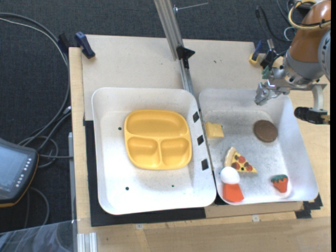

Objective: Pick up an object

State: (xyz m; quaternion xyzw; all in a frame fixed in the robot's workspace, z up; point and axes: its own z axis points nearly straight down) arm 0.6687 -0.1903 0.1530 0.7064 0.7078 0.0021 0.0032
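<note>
Bright, even overhead light (shadows faint and soft), focus slightly soft.

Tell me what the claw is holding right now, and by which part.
Nothing is held. The claw hangs over the far edge of the right bin, above and apart from the brown cookie, with nothing between its fingers.

pale wooden bench (131, 62) on dark carpet (31, 4), black cables (31, 35) trailing at left, metal pole (168, 14) rising behind, handheld pendant (13, 172) at left edge.
</note>
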